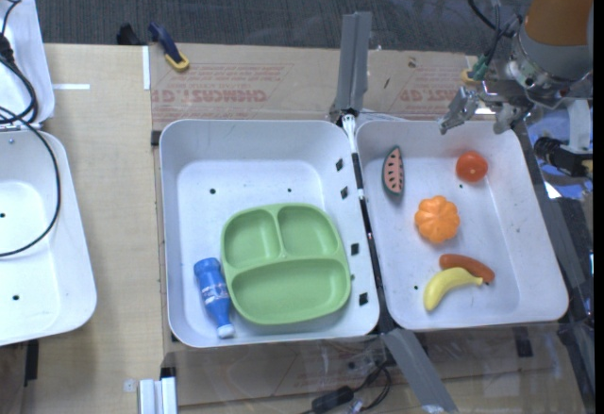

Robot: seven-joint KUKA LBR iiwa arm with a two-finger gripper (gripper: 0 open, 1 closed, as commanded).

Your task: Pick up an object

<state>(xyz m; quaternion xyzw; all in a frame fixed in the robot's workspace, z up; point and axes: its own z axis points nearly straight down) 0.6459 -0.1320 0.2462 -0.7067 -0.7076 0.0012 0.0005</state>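
Two shallow white bins sit side by side on the bench. Starting at the left bin (179, 214), a small blue bottle (213, 296) lies on its side just beside a green divided plate (283, 263). The bottle looks light and smooth, likely to roll or slip, so a pinch across its body would suit it. The plate is stiff, wide and flat, with only its rim to catch.

Crossing into the right bin (538, 299), a toy watermelon slice (393, 170) lies near the dividing wall: thin, probably hard plastic, best taken across its flat faces. Next comes a small orange pumpkin (437, 219), rounded and ribbed, which offers the fingers some purchase across its middle. Below it a yellow banana (450, 287) lies touching a red sausage-shaped piece (466, 266); being pressed together, they would be awkward to separate. A red tomato (471, 167) sits well apart, round and probably slick.

Farthest right, the gripper (486, 108) hangs above the bin's far rim with its fingers spread apart and nothing between them. The tomato is nearest, and I judge it the easiest target.
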